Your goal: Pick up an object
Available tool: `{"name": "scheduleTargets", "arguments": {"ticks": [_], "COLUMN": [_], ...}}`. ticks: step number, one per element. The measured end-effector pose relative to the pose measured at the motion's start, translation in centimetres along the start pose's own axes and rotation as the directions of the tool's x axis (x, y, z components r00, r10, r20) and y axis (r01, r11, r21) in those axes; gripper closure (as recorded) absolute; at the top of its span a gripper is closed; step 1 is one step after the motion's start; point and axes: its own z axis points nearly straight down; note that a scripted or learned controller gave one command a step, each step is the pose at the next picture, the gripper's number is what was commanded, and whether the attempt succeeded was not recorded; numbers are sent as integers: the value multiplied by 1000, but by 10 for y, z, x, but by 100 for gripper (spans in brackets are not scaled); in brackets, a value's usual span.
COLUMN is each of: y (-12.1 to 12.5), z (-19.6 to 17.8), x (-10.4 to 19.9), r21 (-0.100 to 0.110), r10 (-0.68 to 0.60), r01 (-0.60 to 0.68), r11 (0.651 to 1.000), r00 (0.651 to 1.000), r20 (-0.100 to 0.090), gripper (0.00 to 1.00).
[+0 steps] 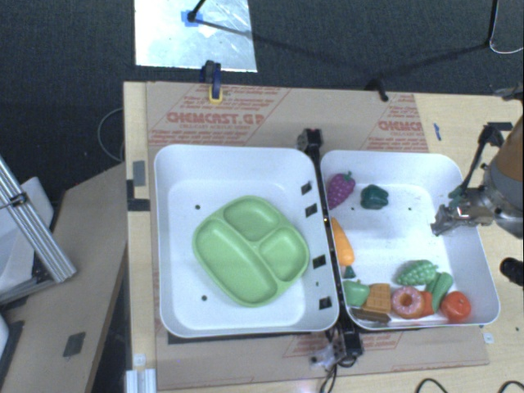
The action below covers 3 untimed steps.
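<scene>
Gripper [446,219]: at right bin's [409,167] right wall, low; finger state cannot be told
Toy food: purple grapes [341,188], dark green pepper [374,196] near back; donut [407,302], tomato [456,304] along front
Left bin [237,160]: green divided plate [250,250]

Two white bins sit side by side on the counter [270,109]. The left bin [176,182] holds a green divided plate [250,250]. In the right bin [458,260], purple grapes [341,188] and a dark green pepper [374,196] lie at the far side, an orange carrot [342,242] along the left wall, and green grapes [416,273], a pink donut [407,301], a red tomato [456,304] and a toast slice [377,300] cluster near. The gripper [446,219] hangs over the bin's right edge.
</scene>
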Motion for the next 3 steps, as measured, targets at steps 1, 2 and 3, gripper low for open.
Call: {"name": "scheduleTargets", "arguments": {"ticks": [1, 2, 3], "y": [2, 14, 27], "z": [-33, -23, -34], "x": [0, 47, 93], "r21": [1, 4, 3], "r10": [-1, -5, -6], "r01": [1, 5, 6], "r11": [1000, 1000, 1000], "r00": [1000, 1000, 1000], "r20": [0, -4, -3], "gripper": [100, 100, 100]}}
